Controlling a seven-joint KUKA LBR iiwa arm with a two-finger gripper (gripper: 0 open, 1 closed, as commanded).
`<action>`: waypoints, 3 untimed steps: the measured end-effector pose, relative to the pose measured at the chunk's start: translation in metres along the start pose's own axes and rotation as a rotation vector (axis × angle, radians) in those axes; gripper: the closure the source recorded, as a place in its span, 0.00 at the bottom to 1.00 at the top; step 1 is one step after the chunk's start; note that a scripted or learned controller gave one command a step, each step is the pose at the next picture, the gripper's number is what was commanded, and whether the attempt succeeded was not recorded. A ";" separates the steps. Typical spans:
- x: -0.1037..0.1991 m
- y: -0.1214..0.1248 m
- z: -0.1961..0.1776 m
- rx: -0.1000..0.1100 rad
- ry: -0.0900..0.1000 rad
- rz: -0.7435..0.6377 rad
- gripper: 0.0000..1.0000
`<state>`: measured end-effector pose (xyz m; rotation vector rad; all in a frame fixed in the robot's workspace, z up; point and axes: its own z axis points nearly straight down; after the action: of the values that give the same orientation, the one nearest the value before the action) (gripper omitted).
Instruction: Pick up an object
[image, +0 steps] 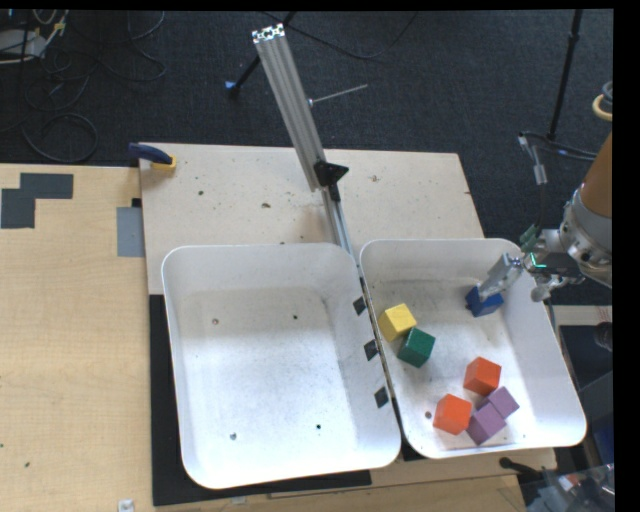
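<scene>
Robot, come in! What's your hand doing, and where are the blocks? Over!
Hand low in right bin, at blue block. Grip unconfirmed. Five more blocks nearer the front, none in the way.

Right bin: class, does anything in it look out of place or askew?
Nothing looks damaged or spilled. In the right bin, the blue block sits apart from the other blocks, at the gripper.
</scene>
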<state>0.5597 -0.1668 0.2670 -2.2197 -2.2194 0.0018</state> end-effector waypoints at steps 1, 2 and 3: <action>-0.008 -0.001 0.061 0.006 0.001 0.001 0.00; -0.005 -0.005 0.105 0.006 0.001 0.001 0.00; -0.005 -0.010 0.169 0.007 0.002 0.001 0.00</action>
<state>0.5487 -0.1715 0.0975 -2.2160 -2.2136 0.0079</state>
